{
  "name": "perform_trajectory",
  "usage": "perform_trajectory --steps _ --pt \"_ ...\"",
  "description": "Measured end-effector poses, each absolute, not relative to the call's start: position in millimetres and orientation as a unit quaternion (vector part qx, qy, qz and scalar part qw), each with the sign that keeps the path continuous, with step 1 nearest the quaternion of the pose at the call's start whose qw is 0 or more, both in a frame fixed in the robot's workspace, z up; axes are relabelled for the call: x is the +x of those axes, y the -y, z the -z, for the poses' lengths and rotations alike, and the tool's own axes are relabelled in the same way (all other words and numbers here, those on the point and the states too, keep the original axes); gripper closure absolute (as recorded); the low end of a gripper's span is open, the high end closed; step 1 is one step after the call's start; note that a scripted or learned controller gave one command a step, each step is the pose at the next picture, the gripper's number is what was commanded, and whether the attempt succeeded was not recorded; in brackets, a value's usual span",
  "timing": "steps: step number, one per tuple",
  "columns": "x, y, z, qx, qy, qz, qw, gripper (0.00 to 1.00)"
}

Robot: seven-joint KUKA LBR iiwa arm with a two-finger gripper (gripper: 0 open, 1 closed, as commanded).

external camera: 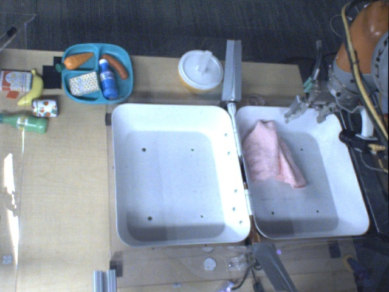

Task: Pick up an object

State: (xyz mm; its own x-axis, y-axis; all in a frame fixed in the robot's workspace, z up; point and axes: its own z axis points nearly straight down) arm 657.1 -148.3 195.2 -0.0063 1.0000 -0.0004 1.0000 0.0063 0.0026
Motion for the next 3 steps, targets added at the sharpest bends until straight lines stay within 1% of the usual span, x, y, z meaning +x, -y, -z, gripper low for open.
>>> perform_trajectory --steps 1,2,3 --pt "615.1 109.7 -98.5 0.613 -0.790 -0.0033 0.005 0.00" --pt "585.7 89.9 -94.3 0.589 -0.808 -0.0060 0.011 0.00" --pt "571.6 99.6 -165.2 0.663 -0.749 -0.0013 0.002 0.00"
